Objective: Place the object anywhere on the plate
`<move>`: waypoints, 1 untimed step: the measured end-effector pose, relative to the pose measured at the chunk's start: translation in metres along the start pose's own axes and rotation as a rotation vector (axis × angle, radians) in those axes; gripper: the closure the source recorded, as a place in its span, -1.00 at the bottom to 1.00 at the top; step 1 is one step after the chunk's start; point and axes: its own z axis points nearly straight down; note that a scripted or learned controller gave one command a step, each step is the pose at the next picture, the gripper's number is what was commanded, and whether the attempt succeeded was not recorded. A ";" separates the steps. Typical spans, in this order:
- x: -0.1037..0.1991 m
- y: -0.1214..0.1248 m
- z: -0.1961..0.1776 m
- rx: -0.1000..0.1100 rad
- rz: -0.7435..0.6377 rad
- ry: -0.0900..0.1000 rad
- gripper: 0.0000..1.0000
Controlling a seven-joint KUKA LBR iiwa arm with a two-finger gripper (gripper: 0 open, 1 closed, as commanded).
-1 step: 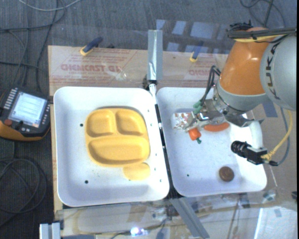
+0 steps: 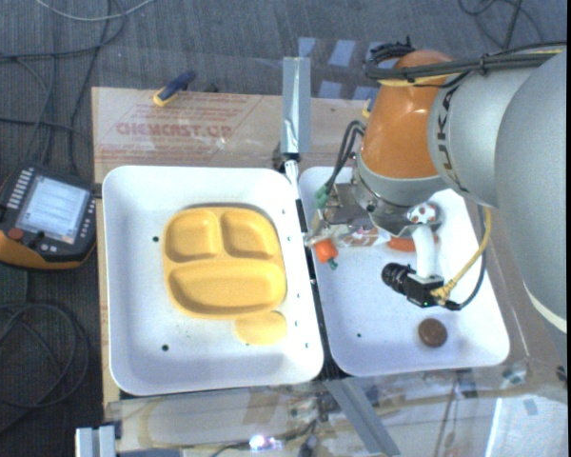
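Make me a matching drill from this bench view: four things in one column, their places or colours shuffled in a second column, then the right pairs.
Things:
1. yellow plate
2. brown disc
3. teach pendant
4. orange band

Places or colours:
A. on the floor, left of the bench
B. in the left bin
C. on the arm above the wrist
D. in the right bin, near its front edge

Pairs: 1-B, 2-D, 3-A, 4-C
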 end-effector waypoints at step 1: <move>0.056 0.030 0.027 0.001 0.059 -0.001 1.00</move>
